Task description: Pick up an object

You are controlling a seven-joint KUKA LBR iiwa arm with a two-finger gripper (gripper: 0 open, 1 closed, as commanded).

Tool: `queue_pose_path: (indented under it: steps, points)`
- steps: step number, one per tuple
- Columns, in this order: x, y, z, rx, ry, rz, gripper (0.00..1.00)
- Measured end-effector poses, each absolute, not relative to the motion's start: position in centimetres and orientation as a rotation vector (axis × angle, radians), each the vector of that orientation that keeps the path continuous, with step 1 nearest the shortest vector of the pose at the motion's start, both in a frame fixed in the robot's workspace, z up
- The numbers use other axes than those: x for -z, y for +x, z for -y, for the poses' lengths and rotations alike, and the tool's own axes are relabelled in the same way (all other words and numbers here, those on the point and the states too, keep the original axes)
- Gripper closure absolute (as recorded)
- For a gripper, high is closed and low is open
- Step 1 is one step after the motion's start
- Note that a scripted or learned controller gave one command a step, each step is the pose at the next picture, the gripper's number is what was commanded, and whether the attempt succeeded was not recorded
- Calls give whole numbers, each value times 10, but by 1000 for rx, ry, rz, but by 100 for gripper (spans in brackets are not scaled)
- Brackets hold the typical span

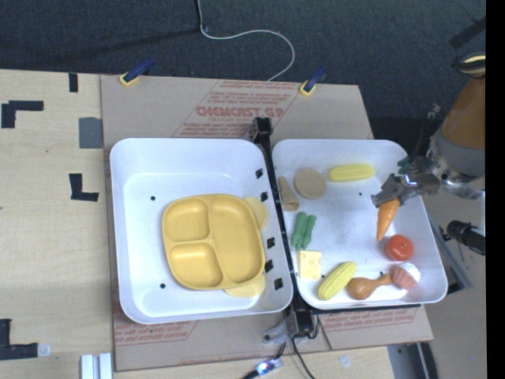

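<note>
My gripper (394, 192) reaches in from the right over the right bin (347, 212), near its right wall. An orange toy carrot (384, 219) points down and to the left from the fingertips, with its wide end between them. The gripper looks shut on that wide end. A red tomato (399, 248) lies just below the carrot's tip. Near the bin's far edge rests a yellow corn cob (351, 172).
The right bin also holds a tan disc (310, 184), a green pod (303, 230), a yellow cheese square (310, 264), a second corn cob (337, 279), a drumstick (369, 287) and a pink cupcake (406, 275). A yellow divided plate (213, 239) lies in the left bin (134, 172).
</note>
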State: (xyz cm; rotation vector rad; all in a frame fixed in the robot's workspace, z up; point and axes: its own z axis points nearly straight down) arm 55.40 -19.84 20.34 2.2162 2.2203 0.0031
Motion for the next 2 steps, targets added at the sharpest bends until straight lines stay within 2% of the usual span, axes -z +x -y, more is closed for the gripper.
queue_pose_path:
  steps: [1, 2]
  points:
    - [-226, 555, 198, -1, 2219, -2223, 100]
    - [-225, 546, 135, 0, 2216, -2231, 100]
